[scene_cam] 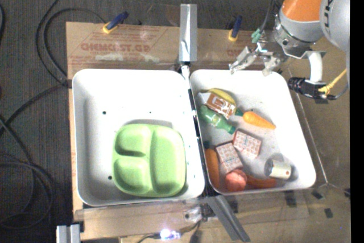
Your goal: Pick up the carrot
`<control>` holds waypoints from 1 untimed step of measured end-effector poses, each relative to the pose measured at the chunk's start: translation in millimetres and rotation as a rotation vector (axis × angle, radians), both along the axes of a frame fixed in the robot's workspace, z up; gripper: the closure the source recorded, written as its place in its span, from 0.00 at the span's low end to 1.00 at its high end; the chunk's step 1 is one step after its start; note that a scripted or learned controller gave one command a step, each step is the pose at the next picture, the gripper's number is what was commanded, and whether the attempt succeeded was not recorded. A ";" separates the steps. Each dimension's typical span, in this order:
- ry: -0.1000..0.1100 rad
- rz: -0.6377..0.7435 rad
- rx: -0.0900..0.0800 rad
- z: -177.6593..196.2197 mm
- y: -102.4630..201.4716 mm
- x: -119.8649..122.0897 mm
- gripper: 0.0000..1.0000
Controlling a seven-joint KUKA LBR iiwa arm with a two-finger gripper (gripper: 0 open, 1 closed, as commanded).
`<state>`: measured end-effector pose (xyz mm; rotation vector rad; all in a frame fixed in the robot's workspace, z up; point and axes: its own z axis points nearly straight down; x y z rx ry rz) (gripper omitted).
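While you read these lines, note that the carrot is not yet lifted
Pincer: gripper (254, 60) hangs above the far rim of the right bin (296, 116), metal fingers spread apart, nothing between them
Carrot: carrot (259, 119) lies below the pincer, well apart, in that bin; smooth orange taper, tip away from the arm
Beside it: green bottle (216, 119) and a glossy packet (220, 103), farther from the arm
Beyond: two checked blocks (239, 149); a moulded green tray (150, 160), rounded, matte, in the far bin
Left to do: descent, grasp, lift, by my judgement

Orange plastic carrot (259, 119) in right white bin (296, 122), right of green bottle (216, 119); green divided tray (150, 160) in left white bin (91, 122).
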<state>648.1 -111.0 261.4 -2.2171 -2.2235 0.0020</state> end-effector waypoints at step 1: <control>-0.002 0.099 0.000 -131.9 -30.7 -40.4 0.00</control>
